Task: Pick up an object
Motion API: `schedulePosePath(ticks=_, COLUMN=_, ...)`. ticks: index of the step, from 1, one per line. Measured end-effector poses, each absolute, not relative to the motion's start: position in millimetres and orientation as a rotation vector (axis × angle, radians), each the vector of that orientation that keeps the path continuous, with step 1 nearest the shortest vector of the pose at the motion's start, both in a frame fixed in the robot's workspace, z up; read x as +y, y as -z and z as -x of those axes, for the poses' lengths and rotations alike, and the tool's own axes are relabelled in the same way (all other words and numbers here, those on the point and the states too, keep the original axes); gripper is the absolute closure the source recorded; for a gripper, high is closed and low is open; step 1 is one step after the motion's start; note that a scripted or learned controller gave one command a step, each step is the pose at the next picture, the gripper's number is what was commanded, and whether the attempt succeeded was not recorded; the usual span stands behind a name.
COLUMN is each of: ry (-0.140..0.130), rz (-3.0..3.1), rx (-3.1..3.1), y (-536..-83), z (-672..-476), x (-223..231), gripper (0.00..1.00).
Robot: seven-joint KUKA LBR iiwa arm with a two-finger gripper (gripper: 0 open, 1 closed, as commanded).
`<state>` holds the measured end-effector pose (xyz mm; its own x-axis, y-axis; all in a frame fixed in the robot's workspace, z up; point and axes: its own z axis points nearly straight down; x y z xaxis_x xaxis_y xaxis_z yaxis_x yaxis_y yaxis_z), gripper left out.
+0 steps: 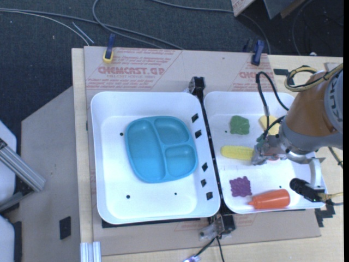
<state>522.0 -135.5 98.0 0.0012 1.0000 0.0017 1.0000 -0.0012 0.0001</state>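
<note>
The corn cob (235, 153), a yellow toy, is judged the likeliest object for pickup: it lies in the middle of the right bin (218, 162), and the gripper (260, 154) is seen low at its right end, touching or nearly so. Whether the gripper is open or closed cannot be told, since it is viewed from above and blurred against the arm (308, 119).

The step in hand is judged to be the approach or the closing on the cob; nothing is shown lifted. A firm closure across the cob's width would be called for next, then a straight lift clear of the bin wall.

Other candidates are spread in the same bin: a green lump (239, 125) toward the far edge, a purple cluster (240, 186) and an orange carrot-like piece (270, 199) toward the near edge. A yellow thing (266, 122) is half hidden behind the arm and cannot be identified. A blue divided plate (161, 148) is set in the left bin (103, 162).
</note>
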Motion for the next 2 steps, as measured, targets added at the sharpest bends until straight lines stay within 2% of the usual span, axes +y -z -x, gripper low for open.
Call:
schedulePosePath(ticks=1, ry=0.004, rz=2.223, rx=-2.225, y=-141.0, z=-524.2, x=-135.1, gripper=1.0)
schedulePosePath(ticks=2, ry=0.006, rz=2.224, rx=-2.227, y=-204.6, z=-522.4, x=-132.2, gripper=1.0)
